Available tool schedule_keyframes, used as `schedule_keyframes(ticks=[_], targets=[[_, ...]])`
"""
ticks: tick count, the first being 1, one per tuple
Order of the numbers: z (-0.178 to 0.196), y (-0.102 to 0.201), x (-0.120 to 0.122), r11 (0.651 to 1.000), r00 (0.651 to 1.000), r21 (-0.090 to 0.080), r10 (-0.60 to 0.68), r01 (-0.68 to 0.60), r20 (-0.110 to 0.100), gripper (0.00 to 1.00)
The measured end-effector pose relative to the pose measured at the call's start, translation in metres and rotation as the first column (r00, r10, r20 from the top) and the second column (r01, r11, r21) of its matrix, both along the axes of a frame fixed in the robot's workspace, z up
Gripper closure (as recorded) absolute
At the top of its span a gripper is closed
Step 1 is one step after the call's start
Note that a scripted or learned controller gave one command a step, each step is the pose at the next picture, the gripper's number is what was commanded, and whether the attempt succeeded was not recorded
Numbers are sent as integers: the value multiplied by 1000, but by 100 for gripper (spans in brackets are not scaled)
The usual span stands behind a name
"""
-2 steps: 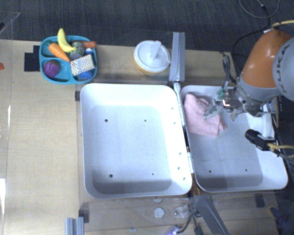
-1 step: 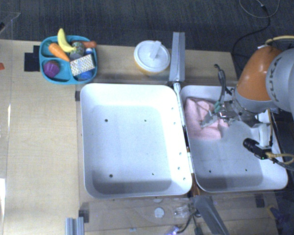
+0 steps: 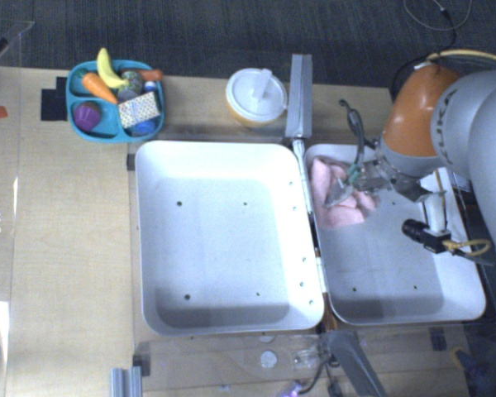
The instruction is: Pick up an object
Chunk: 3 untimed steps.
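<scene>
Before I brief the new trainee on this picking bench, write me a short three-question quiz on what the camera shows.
1. True or false: the pink cloth lies in the left bin.
2. Which thing stands behind the left bin? A) white lidded bowl B) a red kettle C) a glass jar
3. Fill in: the hand hangs over the ____ cloth at the back of the right bin.

Key: 1 false; 2 A; 3 pink. The blue tray of toy food on the bench is not in either bin.
</scene>
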<state>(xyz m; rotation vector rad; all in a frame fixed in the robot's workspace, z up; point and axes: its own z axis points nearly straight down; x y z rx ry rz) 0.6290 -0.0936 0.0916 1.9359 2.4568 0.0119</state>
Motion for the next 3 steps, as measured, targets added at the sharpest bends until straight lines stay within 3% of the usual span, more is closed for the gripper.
schedule_keyframes(ticks=[1, 2, 3], targets=[[13, 2, 3, 1000, 1000, 2, 2, -2, 7, 100], [96, 55, 42, 986, 986, 1, 164, -164, -6, 100], [96, 88, 41, 1000, 1000, 1, 9, -9, -7, 100]])
